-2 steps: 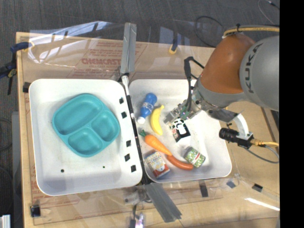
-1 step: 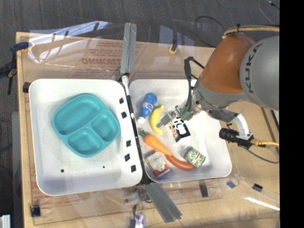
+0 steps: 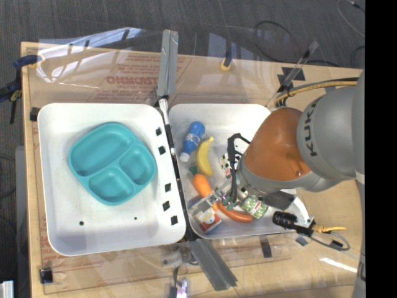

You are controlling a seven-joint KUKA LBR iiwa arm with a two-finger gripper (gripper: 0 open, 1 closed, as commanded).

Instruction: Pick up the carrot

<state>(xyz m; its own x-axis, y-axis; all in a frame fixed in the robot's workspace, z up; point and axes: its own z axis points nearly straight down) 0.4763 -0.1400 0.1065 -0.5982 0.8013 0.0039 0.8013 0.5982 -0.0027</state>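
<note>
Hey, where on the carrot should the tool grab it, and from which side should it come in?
Grip the carrot across its thick orange middle, coming straight down from above. It lies flat and slanted in the right bin, with the banana close above its narrow end and a small box near its lower end, so closing across its width, not its length, probably avoids both neighbours.

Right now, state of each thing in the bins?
Carrot: lying in the right bin, not gripped.
Banana: lying flat beside the carrot.
Blue bottle: on its side.
Teal tray: flat in the left bin, right way up.
Gripper: low over the right bin.
</note>
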